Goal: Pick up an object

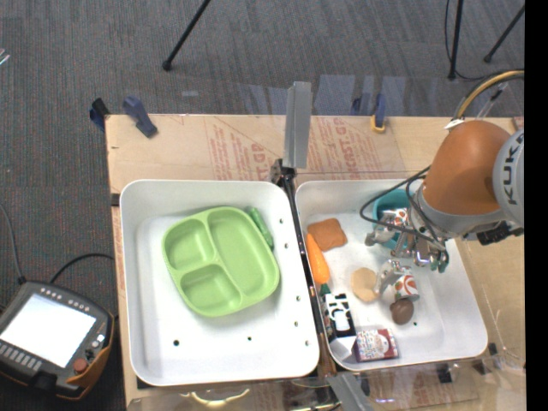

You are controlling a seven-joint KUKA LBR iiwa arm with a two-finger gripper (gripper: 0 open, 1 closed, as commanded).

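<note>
My gripper (401, 259) hangs over the right bin (462, 315), below the arm's orange band (467, 178). Its metal end sits just above a small red-and-white object (408, 288), and I cannot see whether they touch. A dark brown lump (402, 312) lies just in front of that object. A beige round piece (365, 284) lies to the left of the gripper. A brown toast-like square (327, 234) and an orange carrot shape (318, 264) lie near the bin's left wall. A teal object (392, 204) is partly hidden under the arm.
A pink-red packet (375, 344) and a black-and-white item (340, 313) lie at the right bin's front. The left bin (145, 332) holds a green divided plate (221, 259) with a green strip (262, 228) at its edge. A tablet (47, 332) lies on the floor at left.
</note>
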